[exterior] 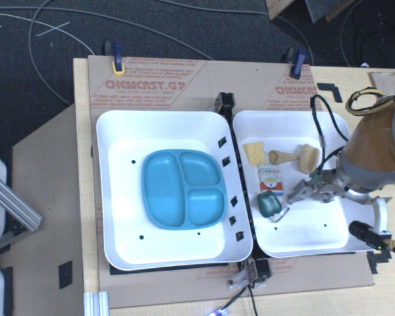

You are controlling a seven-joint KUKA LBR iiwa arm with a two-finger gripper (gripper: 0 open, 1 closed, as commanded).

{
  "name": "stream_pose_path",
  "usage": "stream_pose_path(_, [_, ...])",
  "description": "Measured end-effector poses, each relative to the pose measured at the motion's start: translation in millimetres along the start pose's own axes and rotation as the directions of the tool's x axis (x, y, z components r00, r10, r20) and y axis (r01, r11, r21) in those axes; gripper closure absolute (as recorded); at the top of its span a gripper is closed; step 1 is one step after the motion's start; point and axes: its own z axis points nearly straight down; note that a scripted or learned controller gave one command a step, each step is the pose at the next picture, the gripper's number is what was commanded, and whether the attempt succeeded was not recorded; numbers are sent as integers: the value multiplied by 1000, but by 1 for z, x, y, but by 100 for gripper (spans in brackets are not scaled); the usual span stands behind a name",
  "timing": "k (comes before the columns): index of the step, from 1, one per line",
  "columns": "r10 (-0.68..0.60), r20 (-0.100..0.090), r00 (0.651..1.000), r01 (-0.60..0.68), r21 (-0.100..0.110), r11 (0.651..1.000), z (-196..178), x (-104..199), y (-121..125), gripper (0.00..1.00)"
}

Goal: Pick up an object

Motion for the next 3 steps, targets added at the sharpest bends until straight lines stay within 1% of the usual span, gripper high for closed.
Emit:
stream_pose_path(1, [2,-1,1000,-2,6,1000,-10,0,-3,100])
stream_pose_path(2, [1,1,1000,-1,3,1000,-54,2,-4,100])
stream_pose_path(3, [1,2,1000,-1,0,1000,-115,-6,1,100])
